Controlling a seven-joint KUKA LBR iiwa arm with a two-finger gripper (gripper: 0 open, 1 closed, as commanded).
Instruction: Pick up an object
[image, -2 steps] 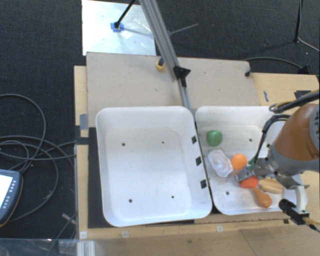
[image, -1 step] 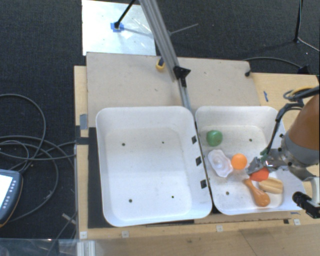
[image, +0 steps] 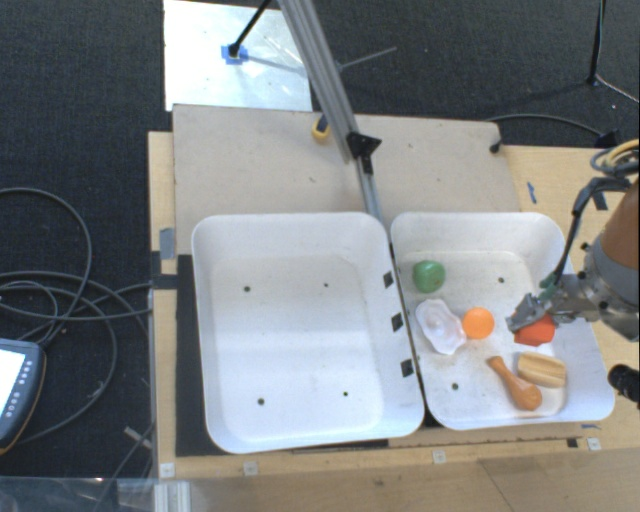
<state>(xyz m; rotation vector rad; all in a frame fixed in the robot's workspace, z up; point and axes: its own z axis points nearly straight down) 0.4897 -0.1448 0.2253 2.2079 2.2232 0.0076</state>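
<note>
Objects for picking all lie in the right bin (image: 575, 245), and the left bin (image: 215, 240) beside it shows only its white floor. Going left to right across the right bin: a green ball (image: 429, 275) sits near the upper left corner; below it a crumpled white piece (image: 440, 327) lies against the left side of the floor; an orange ball (image: 478, 322) rests just beside that piece, touching or nearly touching its right edge. Lower down, an orange-brown wooden piece (image: 515, 383) lies at a slant, and a tan wooden block (image: 541, 370) rests against its right end. A red object (image: 538, 333) sits above the block, directly under my gripper (image: 527, 316). My tip is low over that red object, close enough that I cannot separate contact from a small gap, and I cannot tell whether my jaws stand apart or together, nor whether anything lies between them. My arm (image: 615, 265) comes in from the right edge over the bin's right wall, the wrist angled down and leftward toward the bin floor, with cables looping above it.
</note>
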